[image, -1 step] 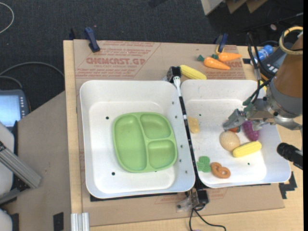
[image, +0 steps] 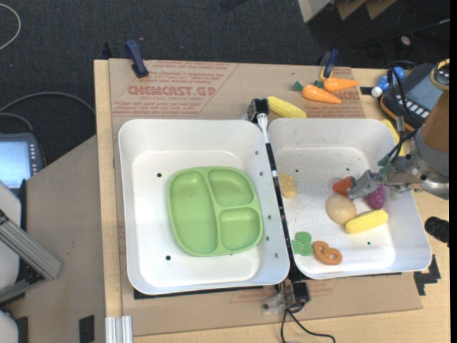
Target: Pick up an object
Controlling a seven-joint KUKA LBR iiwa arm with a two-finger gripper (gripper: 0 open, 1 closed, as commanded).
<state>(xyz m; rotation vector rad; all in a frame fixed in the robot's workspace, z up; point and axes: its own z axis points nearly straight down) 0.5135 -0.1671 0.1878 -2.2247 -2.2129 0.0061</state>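
Grey metal gripper (image: 370,184), at the end of the arm (image: 435,148) that enters from the right, low over the right bin (image: 400,257). Whether its fingers are spread or closed cannot be told at this size and angle, and nothing is plainly seen between them.

Items nearest the gripper, all in the right bin:
- Red piece (image: 343,186), just left of the gripper tip, touching or nearly so.
- Purple piece (image: 375,198), directly below the gripper, partly covered by it.
- Pale beige egg-shaped item (image: 340,209), just below the red piece.
- Yellow corn-like item (image: 366,221), lying flat beside the beige one, on its lower right.

Farther off in the same bin:
- Small pale yellow piece (image: 287,186), against the left wall.
- Green toy (image: 301,244) and orange-brown pretzel shape (image: 328,253), side by side near the front left corner.

Left bin (image: 136,213):
- Green divided plate (image: 214,210) with three compartments, lying flat in the middle.

Outside the bins, on the brown board (image: 178,88):
- Yellow corn cob (image: 285,108) at the back edge, where the two bins meet.
- Two orange carrots (image: 325,91) near the back right.
- Blue clamps at the back edge, one left (image: 136,57), one right (image: 329,61).
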